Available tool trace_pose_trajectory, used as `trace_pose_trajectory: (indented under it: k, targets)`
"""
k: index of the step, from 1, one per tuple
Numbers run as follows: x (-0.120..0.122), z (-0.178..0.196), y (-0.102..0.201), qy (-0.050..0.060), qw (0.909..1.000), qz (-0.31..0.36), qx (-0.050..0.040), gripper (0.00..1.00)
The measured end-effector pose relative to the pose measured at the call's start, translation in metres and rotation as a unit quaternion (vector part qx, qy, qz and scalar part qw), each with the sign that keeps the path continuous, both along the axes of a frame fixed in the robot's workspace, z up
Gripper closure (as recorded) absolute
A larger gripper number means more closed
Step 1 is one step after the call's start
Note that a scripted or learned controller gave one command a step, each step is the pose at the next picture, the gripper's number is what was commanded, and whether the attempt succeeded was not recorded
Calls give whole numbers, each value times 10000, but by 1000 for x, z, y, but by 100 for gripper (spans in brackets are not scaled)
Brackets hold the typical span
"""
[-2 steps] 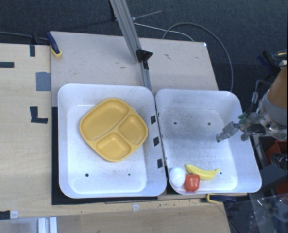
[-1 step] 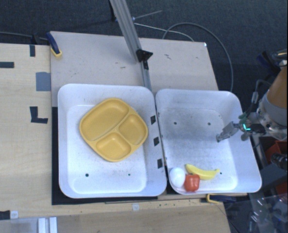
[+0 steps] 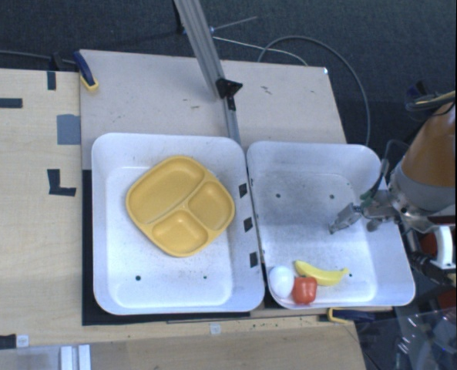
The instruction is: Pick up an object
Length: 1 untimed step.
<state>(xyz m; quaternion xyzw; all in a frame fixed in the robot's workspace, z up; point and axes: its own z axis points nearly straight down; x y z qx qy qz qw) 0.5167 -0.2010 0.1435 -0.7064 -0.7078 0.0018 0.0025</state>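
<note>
Three small objects lie at the front edge of the right bin [image 3: 320, 168]: a yellow banana [image 3: 321, 273], a red pepper-like piece [image 3: 305, 290] and a white egg-shaped ball [image 3: 280, 281], all close together. My gripper [image 3: 342, 222] reaches in from the right over the bin's right half, above and slightly right of the banana, with nothing seen in it. The orange band of the arm [image 3: 432, 156] sits at the right edge.
A yellow three-compartment plate [image 3: 180, 205] lies in the left bin [image 3: 112, 230]. A slanted metal pole [image 3: 205, 41] with a black clamp comes down to the divide between the bins. A cable loops behind the right bin.
</note>
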Motion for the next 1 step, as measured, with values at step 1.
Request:
trace_pose_trajectory:
  k: [1]
  targets:
    - [-1,-53,1,-13,10000,-2,-6,0]
